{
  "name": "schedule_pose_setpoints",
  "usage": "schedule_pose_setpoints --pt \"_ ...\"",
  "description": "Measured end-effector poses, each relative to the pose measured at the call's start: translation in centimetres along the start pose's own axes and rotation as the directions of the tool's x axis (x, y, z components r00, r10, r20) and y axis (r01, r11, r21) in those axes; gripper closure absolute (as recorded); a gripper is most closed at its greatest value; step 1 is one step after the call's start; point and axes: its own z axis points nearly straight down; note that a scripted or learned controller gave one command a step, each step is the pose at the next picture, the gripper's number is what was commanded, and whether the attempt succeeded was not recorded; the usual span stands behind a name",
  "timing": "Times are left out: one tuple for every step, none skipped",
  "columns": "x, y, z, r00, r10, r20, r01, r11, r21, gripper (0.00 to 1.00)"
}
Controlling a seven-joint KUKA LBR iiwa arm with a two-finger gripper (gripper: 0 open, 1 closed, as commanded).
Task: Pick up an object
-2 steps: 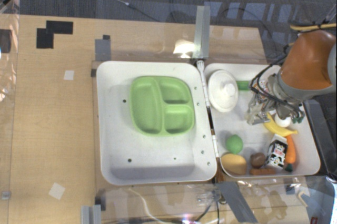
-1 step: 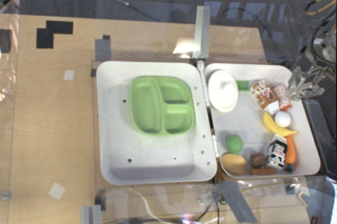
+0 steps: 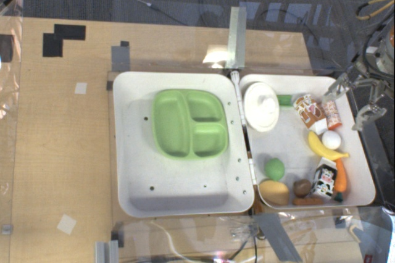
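Observation:
The right bin (image 3: 364,184) holds several small items: a white round lid (image 3: 261,106), a brown snack packet (image 3: 308,110), a red and white packet (image 3: 331,113), a white egg (image 3: 331,140), a banana (image 3: 323,149), a green lime (image 3: 274,168), a yellow potato (image 3: 274,192), a brown kiwi (image 3: 302,186), a small milk carton (image 3: 324,180) and a carrot (image 3: 340,176). My gripper (image 3: 350,101) hangs over the right bin's far right corner, just right of the red and white packet. It is open with nothing between its fingers.
The left bin (image 3: 133,194) holds a green divided plate (image 3: 188,123). A small green piece (image 3: 284,100) lies beside the white lid. A metal post (image 3: 237,39) stands behind the wall between the bins. Tan bench surface lies to the left.

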Motion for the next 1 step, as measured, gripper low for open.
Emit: schedule_pose_setpoints --pt "-1.4 0.77 17.2 0.98 0.198 0.0 -0.198 0.98 0.0 0.0"
